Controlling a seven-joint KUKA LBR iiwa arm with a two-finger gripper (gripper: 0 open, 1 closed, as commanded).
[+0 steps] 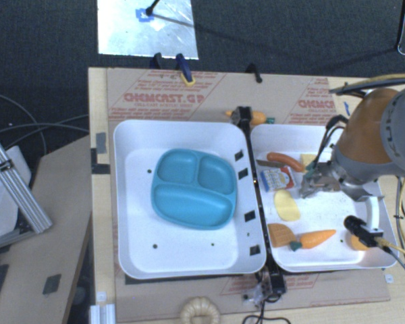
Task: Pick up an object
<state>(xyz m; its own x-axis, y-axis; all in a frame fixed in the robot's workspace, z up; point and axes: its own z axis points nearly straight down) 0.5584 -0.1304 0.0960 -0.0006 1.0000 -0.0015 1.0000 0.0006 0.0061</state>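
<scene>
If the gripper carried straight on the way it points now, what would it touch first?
Probably the pale yellow piece on the right bin's floor, just below-left of the gripper; depth is unclear from above.

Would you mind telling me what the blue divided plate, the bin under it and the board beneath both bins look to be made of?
The blue divided plate looks like moulded plastic, uniform in colour with a soft sheen and rounded compartments. The left bin seems to be thin white plastic, smooth and slightly glossy with a rolled rim. The board looks like brown cardboard, matte with red printed lettering, though it could be paper-faced sheet.
</scene>
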